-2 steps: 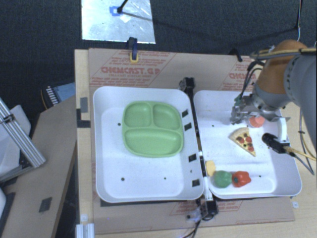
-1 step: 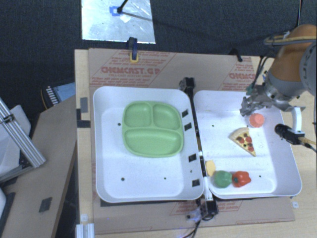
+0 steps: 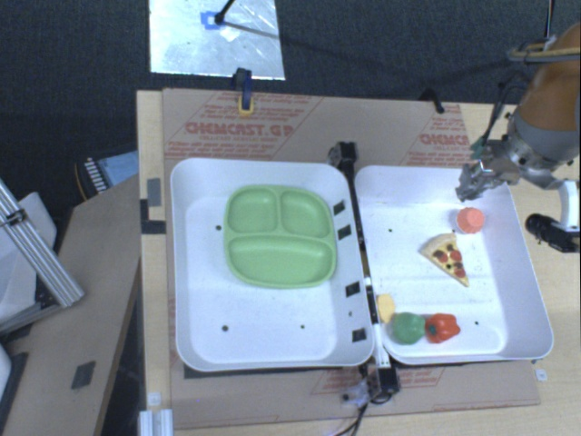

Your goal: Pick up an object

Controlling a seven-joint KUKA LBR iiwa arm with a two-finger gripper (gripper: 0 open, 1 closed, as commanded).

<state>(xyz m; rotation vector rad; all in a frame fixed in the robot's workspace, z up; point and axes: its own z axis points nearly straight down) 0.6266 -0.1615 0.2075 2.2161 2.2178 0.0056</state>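
Observation:
My gripper (image 3: 473, 184) hangs over the far right part of the right bin (image 3: 399, 198), just above and behind a small pink round piece (image 3: 470, 220). A toy pizza slice (image 3: 447, 258) lies a little nearer, in the middle right of that bin. Along the bin's front edge sit a red pepper (image 3: 442, 327), a green round vegetable (image 3: 407, 328) and a small yellow piece (image 3: 386, 308). Nothing shows between the gripper and these things.
The left bin (image 3: 195, 334) holds a green divided plate (image 3: 278, 236). A black clip strip (image 3: 349, 234) runs between the two bins. The arm's orange band (image 3: 549, 98) reaches in from the upper right.

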